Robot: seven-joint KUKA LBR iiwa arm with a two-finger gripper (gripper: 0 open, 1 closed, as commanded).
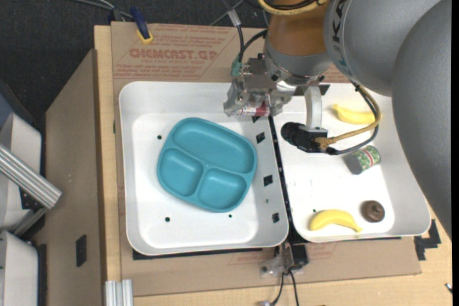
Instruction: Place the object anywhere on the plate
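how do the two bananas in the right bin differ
The near banana lies whole in view at the front of the right bin, beside a brown round object. The far banana lies toward the back, and the arm's cable crosses one end. The near banana's ends curve down in the picture; the far banana's curve up. Both are yellow, lie flat, and rest outside the blue plate.
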